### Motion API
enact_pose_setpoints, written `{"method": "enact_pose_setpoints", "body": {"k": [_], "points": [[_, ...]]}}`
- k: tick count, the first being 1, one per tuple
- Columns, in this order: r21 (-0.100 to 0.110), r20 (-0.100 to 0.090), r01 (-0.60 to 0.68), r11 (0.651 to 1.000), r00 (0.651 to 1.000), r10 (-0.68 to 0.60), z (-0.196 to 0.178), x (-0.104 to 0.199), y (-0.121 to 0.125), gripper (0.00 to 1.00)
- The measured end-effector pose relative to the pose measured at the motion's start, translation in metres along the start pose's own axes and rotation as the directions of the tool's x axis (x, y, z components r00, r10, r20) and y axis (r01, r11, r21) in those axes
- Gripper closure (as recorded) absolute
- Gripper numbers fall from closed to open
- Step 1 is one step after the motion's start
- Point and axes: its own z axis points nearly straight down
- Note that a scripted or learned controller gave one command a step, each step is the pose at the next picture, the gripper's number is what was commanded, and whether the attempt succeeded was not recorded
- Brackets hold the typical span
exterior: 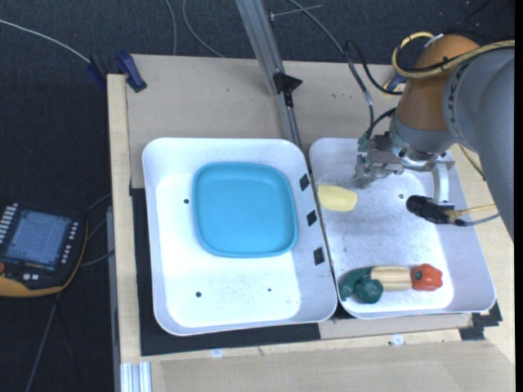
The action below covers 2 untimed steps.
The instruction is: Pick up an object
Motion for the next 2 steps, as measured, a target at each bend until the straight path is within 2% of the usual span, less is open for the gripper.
{"method": "enact_pose_setpoints", "body": {"k": [1, 2], "points": [[-0.004, 0.001, 0.0, 1.0, 1.0, 0.0, -0.058, -0.006, 0.008, 1.0], [-0.003, 0.0, 0.0, 1.0, 1.0, 0.0, -0.107, 0.002, 0.004, 1.0]]}}
